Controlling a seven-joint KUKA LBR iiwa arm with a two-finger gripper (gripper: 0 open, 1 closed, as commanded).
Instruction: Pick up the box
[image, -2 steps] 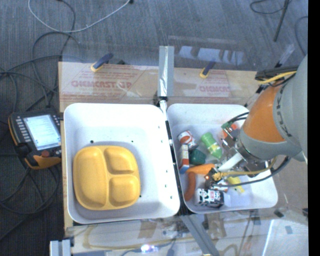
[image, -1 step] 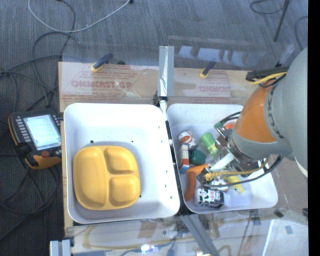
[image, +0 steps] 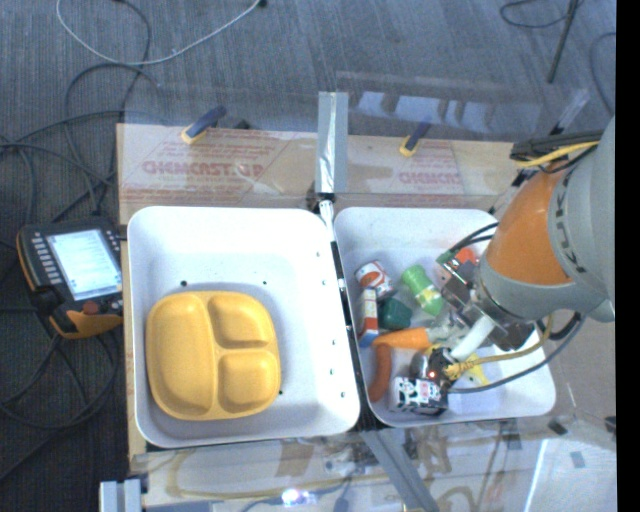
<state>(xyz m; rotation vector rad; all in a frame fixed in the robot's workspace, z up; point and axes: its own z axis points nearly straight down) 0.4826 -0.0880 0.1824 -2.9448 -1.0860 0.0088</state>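
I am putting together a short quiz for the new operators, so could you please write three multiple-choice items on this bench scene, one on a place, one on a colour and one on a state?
1. Where does the yellow tray lie?
A. In the left bin
B. In the right bin
C. On the floor

2. What colour is the band above the arm's wrist?
A. Blue
B. Orange
C. Green

3. How does the divided tray lie?
A. Flipped with its underside up
B. Standing on edge
C. Flat, with its compartments facing up

Answers:
1. A, since the tray rests in the left bin, apart from the clutter in the right bin.
2. B, as the band is plainly orange.
3. C, as three compartments show from above.
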